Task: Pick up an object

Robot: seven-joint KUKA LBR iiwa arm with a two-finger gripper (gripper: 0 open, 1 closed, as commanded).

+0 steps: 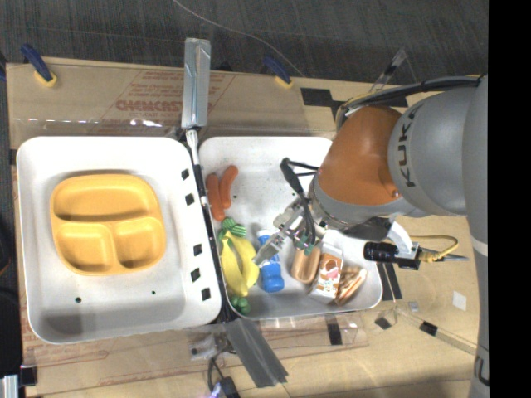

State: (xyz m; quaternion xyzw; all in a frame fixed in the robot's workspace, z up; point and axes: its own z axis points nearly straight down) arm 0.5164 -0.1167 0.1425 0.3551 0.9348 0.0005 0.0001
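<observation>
My gripper (286, 237) hangs low in the right bin (257, 152), its fingers spread open above the toys. Nothing sits between them. Just below and left of the fingertips lies a blue bottle-shaped toy (270, 274). A brown bun-like toy (304, 264) rests right under the gripper's right side. A yellow banana (236, 259) lies along the bin's left wall. Two orange sausages (221, 189) lie at the bin's upper left. A small printed carton (330, 274) and a hot dog toy (352, 283) sit at the lower right.
The left bin (50, 305) holds a yellow divided tray (106, 220). A grey bar (195, 85) stands at the divider between the bins. The arm's orange band (361, 160) covers the right bin's upper right. Cables and tape lie on the cardboard at right.
</observation>
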